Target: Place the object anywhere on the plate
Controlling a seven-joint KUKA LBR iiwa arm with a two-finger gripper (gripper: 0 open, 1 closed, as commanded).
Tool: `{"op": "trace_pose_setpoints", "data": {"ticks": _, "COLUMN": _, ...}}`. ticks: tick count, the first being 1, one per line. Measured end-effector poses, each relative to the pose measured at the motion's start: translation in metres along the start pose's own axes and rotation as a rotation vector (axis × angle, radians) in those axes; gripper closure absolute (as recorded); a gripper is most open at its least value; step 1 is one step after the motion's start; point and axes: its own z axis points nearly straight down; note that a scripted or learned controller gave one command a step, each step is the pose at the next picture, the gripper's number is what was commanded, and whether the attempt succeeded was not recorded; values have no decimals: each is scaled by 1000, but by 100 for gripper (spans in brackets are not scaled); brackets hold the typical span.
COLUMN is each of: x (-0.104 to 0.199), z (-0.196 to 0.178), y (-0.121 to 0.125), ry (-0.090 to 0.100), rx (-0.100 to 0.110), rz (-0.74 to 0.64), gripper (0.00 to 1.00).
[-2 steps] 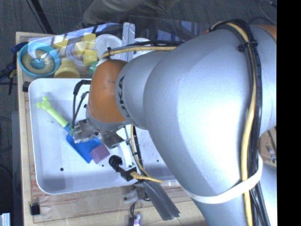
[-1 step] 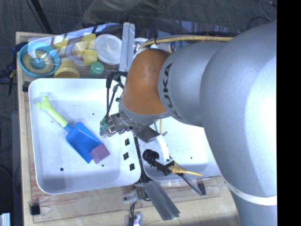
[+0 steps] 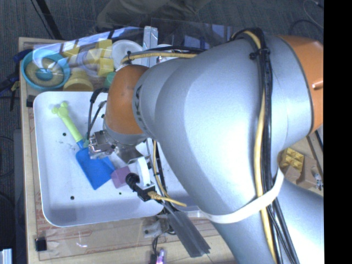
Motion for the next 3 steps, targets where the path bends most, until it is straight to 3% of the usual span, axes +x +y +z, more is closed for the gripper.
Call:
{"op": "trace_pose_setpoints", "data": {"ticks": 1, "x": 20, "z": -66, "y": -37, "ry": 1, "rx": -3, "rz": -319, "gripper": 100}}
{"op": "trace_pose_setpoints", "data": {"ticks": 2, "x": -4, "z": 0, "y": -34, "ry": 1, "rx": 1, "rz": -85, "gripper": 100}}
{"op": "trace_pose_setpoints", "data": {"ticks": 3, "x": -3, "z": -9, "y": -34, "ry": 2, "rx": 4, "rz": -90, "gripper": 100}}
